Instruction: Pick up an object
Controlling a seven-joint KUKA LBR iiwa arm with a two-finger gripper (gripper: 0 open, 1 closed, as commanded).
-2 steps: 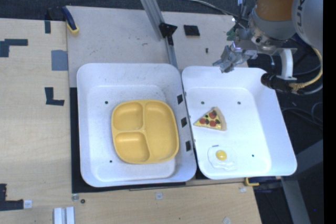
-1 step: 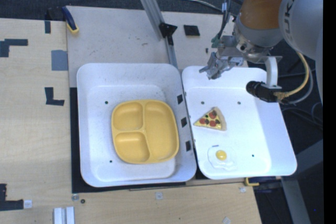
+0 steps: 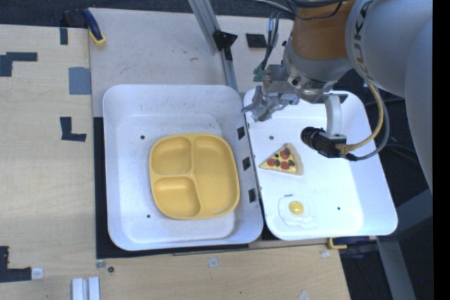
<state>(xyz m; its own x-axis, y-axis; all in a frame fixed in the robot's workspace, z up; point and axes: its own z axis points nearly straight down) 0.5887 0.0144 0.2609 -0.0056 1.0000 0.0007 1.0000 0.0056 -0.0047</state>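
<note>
A toy pizza slice (image 3: 283, 160) lies in the middle of the right bin (image 3: 365, 211). A toy fried egg (image 3: 296, 211) lies nearer the front edge of that bin. My gripper (image 3: 266, 109) hangs over the bin's back left corner, up and to the left of the pizza slice. Nothing shows between its fingers. The grey arm with its orange band fills the top right above the bin.
The left bin (image 3: 126, 116) holds a yellow divided plate (image 3: 193, 175). A slanted metal pole (image 3: 204, 10) rises behind the bins. A black cable fitting (image 3: 320, 142) hangs from the wrist over the right bin, next to the pizza slice.
</note>
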